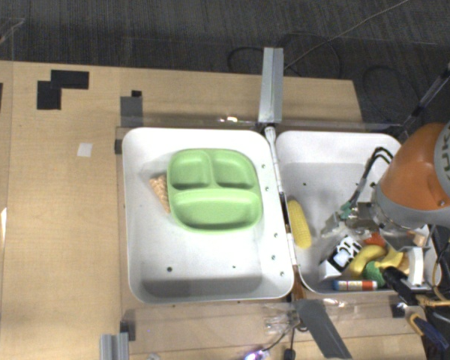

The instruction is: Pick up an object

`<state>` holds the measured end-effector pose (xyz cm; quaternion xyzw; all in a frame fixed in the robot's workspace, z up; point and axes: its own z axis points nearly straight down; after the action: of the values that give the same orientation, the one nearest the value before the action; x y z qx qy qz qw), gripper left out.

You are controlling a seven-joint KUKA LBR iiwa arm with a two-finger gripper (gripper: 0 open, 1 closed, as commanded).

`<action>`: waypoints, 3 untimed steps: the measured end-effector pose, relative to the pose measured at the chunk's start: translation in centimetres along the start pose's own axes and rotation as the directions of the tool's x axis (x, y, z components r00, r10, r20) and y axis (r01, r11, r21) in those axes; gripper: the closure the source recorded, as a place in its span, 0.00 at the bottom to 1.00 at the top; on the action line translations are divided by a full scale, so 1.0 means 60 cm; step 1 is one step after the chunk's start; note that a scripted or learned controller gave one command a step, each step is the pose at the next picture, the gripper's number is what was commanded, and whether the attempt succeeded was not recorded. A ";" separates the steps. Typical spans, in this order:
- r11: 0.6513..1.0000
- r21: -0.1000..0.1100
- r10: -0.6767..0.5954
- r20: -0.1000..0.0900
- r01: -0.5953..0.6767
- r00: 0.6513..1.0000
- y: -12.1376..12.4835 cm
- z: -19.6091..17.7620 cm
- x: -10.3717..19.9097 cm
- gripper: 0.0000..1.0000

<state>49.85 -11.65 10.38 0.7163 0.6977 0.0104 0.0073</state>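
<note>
My gripper (350, 235) hangs low in the right bin (322, 163), over a pile of small objects at its front right. Beneath and around it lie a black-and-white piece (345, 253), a yellow banana-like toy (375, 257), an orange item (373, 240) and a red-and-blue marker (356, 284). A yellow corn cob (299, 224) lies along the bin's left wall, to the left of the gripper. The wrist with its orange band (416, 175) covers the fingers from above.
The left bin (146, 223) holds a green divided plate (213, 188) with a tan, grainy object (160, 192) tucked at its left edge. A metal divider post (271, 85) stands behind the two bins. Cables trail at the far right.
</note>
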 end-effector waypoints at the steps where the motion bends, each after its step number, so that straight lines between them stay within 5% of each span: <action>1: 0.979 0.007 -0.203 0.010 0.203 0.979 0.103 0.021 0.044 0.00; 2: 0.993 0.012 -0.114 0.006 0.113 0.994 0.217 0.029 -0.045 0.00; 3: 1.000 0.014 0.024 -0.004 -0.024 1.000 0.009 0.020 -0.137 0.00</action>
<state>50.18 -19.88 9.15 0.7246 0.6892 0.0073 0.0007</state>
